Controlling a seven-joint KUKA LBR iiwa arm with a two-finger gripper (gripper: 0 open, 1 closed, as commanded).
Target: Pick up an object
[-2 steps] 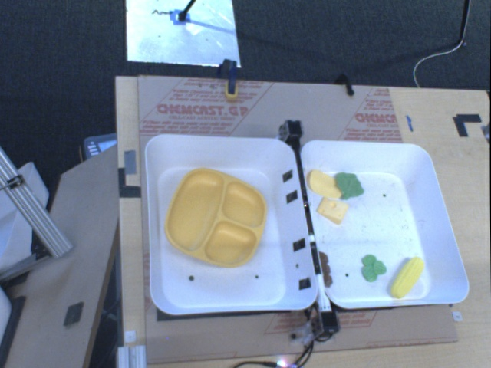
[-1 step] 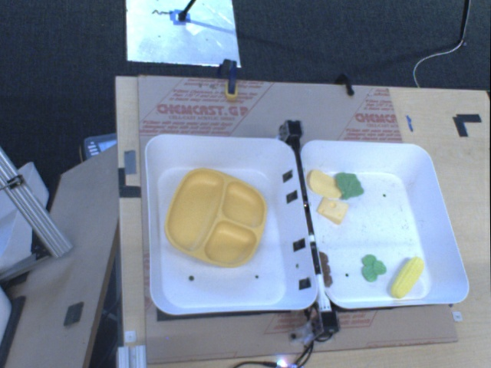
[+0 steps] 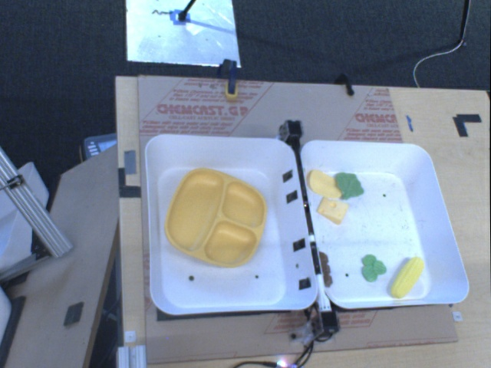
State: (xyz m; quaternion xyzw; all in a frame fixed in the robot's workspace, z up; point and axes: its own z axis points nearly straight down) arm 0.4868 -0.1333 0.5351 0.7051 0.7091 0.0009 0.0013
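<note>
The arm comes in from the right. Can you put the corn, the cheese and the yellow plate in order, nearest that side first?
1. Corn, right bin's front right corner.
2. Cheese, same bin's left part.
3. Yellow plate, left bin.

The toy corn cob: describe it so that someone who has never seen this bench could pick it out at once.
Look in the right white bin, the one without the yellow divided plate. Go to its near right corner, where the corn cob lies tilted beside a small green piece. It is the only long, ridged yellow thing there; the other yellow pieces lie at the far left, by the green broccoli.
</note>
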